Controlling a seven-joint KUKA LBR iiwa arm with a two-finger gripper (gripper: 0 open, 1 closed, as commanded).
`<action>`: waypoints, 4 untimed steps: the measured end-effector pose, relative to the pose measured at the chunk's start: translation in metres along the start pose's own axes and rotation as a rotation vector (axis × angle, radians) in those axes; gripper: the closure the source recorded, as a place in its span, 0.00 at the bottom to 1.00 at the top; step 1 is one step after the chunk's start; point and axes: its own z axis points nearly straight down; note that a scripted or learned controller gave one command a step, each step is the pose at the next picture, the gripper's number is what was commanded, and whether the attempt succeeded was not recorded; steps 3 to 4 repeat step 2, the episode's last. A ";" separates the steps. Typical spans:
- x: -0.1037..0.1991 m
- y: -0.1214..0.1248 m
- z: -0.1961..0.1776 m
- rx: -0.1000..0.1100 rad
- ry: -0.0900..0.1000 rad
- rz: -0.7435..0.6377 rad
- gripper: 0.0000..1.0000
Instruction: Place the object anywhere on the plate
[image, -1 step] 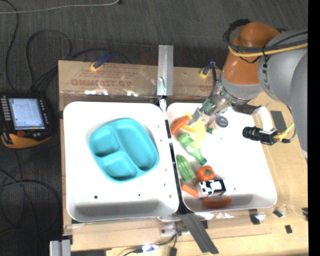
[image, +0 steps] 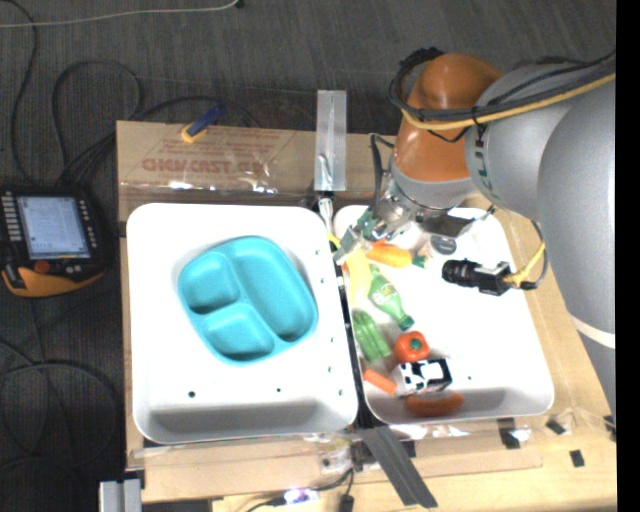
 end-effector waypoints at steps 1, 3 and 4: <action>0.074 0.045 0.006 0.000 0.000 -0.186 1.00; 0.074 0.045 0.005 -0.001 0.000 -0.186 0.00; 0.074 0.045 0.005 -0.001 0.000 -0.186 0.00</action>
